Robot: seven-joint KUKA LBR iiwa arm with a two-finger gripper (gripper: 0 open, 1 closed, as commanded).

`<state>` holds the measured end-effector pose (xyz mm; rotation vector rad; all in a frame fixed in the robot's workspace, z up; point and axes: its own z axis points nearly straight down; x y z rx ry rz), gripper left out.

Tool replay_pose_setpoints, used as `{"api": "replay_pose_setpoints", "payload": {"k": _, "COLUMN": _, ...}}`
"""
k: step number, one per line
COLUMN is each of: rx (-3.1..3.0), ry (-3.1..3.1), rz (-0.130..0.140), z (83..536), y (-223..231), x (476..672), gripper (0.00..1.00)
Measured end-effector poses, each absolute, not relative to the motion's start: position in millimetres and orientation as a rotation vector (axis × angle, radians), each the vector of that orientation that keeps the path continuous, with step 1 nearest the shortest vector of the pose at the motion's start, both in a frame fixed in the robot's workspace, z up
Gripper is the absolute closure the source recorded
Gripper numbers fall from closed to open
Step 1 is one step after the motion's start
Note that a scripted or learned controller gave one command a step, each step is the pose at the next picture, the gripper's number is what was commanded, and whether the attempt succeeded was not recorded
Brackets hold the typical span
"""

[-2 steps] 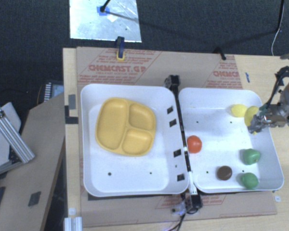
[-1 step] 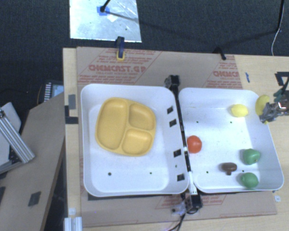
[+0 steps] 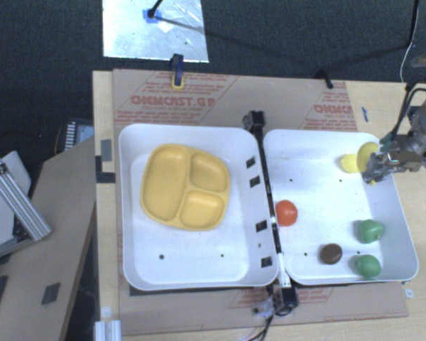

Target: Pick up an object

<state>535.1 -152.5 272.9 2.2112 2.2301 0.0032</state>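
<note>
Claw (image 3: 378, 163) sits at right bin's (image 3: 319, 190) far right edge, touching the yellow ball (image 3: 353, 160) lying there. Best to centre over the ball and close squarely, since it could roll off against the wall. Finger spread: can't tell; nothing visibly pinched.

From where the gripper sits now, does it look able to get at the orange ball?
Probably yes. The gripper is at the right bin's far right corner by the yellow object. The orange ball lies alone near the divider, with bare bin floor between and nothing over it.
</note>
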Motion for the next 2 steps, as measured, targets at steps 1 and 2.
{"api": "replay_pose_setpoints", "payload": {"k": 1, "rx": 2.209, "ry": 2.233, "rz": 0.005, "z": 271, "y": -94, "x": 539.9, "gripper": 1.0}}
{"api": "replay_pose_setpoints", "payload": {"k": 2, "rx": 2.211, "ry": 2.233, "rz": 0.004, "z": 269, "y": -40, "x": 531.3, "gripper": 1.0}}
